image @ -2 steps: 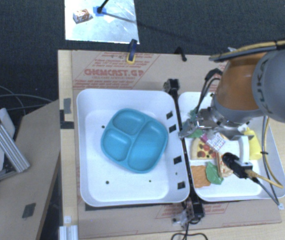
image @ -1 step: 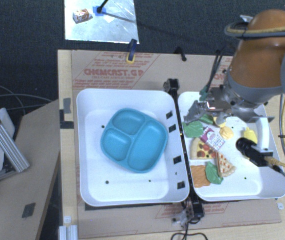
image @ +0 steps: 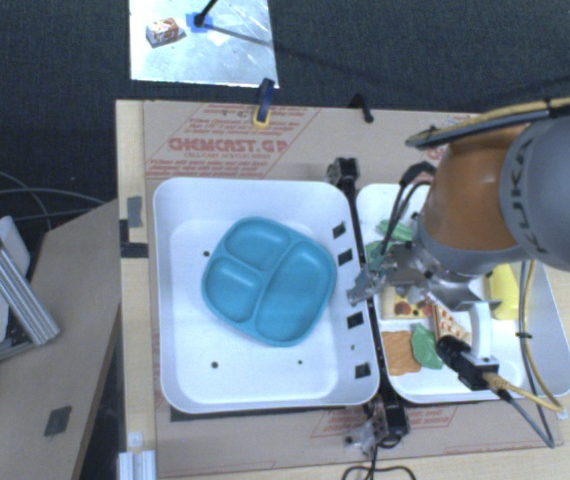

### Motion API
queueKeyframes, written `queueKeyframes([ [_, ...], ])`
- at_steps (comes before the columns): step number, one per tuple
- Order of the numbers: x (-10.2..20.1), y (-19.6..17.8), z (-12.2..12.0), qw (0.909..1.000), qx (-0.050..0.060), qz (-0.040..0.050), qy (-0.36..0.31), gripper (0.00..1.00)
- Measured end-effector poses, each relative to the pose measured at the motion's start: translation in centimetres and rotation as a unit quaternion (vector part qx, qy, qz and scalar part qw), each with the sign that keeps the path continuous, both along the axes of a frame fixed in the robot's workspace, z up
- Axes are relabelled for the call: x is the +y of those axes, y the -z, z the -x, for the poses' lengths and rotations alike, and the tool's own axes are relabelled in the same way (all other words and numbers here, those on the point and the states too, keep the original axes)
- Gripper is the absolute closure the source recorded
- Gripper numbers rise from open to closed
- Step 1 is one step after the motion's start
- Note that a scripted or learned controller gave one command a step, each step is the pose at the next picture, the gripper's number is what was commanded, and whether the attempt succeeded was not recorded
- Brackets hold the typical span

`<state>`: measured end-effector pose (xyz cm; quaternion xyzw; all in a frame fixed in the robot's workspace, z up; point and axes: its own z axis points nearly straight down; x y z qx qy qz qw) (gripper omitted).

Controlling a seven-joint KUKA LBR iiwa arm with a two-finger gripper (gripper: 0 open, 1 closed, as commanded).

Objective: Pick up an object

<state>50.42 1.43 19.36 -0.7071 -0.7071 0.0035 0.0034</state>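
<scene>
You've got the arm (image: 505,203) low over the right bin (image: 557,368), w/ the jaws (image: 410,286) hidden under the wrist, so can't tell open or closed. Objs sit there: green piece (image: 426,347), tan piece (image: 398,352), yellow one (image: 505,290). Left bin (image: 190,208) holds a blue tray (image: 268,280).

You look down from one fixed camera above the bench (image: 295,128), slanted, both bins in frame: left bin (image: 180,268), right bin (image: 555,368); arm (image: 525,198) enters from right.
</scene>
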Motion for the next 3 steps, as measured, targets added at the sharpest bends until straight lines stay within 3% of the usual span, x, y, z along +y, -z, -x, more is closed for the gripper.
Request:
queueKeyframes([
  [1, -8.7, 1.0, -2.3, 1.0000, -0.006, 0.0018, 0.003, 0.00],
  [2, -1.7, -2.0, 0.9, 1.0000, -0.006, -0.0018, -0.005, 0.00],
  [3, -7.5, 1.1, -2.1, 1.0000, -0.005, 0.0006, 0.001, 0.00],
])
